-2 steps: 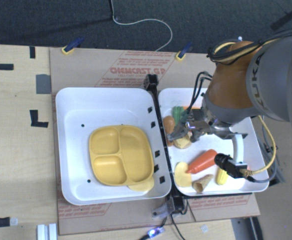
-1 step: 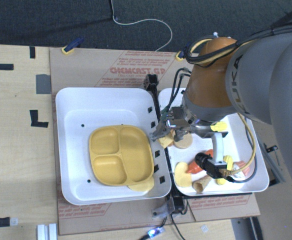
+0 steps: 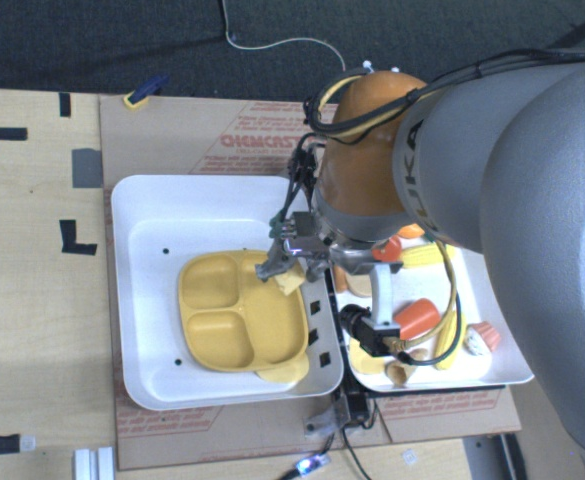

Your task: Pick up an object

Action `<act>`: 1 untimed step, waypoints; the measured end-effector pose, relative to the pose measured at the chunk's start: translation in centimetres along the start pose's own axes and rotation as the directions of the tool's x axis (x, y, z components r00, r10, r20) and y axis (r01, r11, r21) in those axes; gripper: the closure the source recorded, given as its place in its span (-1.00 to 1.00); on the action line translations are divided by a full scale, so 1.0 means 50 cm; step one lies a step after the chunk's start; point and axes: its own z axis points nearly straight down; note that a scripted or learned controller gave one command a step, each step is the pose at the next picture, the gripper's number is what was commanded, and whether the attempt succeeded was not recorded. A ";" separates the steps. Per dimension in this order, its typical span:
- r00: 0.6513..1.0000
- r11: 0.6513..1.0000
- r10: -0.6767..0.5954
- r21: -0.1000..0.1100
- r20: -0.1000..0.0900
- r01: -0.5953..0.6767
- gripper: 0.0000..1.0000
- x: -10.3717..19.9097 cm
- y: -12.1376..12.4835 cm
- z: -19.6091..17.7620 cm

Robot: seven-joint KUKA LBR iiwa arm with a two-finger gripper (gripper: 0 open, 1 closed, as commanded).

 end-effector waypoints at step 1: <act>1.000 1.000 0.007 0.001 0.003 -0.007 1.00 -0.005 -0.006 0.025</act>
